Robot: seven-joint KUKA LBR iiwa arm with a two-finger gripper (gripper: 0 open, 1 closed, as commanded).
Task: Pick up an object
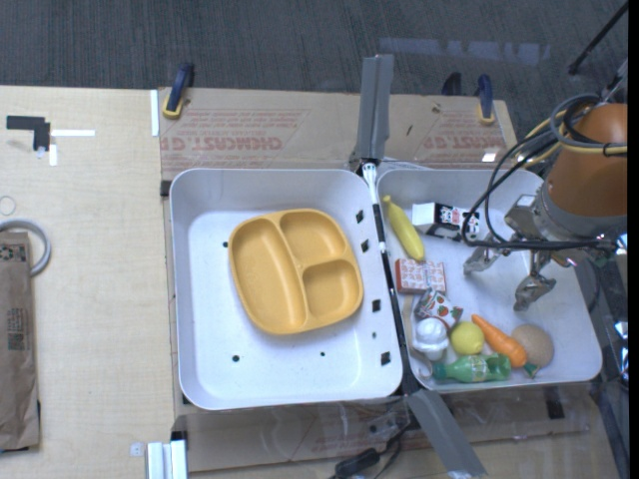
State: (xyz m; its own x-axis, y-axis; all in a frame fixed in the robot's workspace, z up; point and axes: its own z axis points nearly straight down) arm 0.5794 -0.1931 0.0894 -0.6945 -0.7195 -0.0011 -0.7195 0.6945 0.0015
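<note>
Fingers of my two-finger metal pincer (507,275) stand spread wide over bare floor of the right shallow white bin (574,317), gripping nothing and touching nothing. My grey arm with its orange band (591,160) leans in from the right. Beneath lie an orange plastic carrot (499,338) and a yellow toy lemon (466,338).

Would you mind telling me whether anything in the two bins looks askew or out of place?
Only mildly: the yellow tray sits at a slant in the left bin, and the right bin's items are heaped along its left and front sides.
</note>
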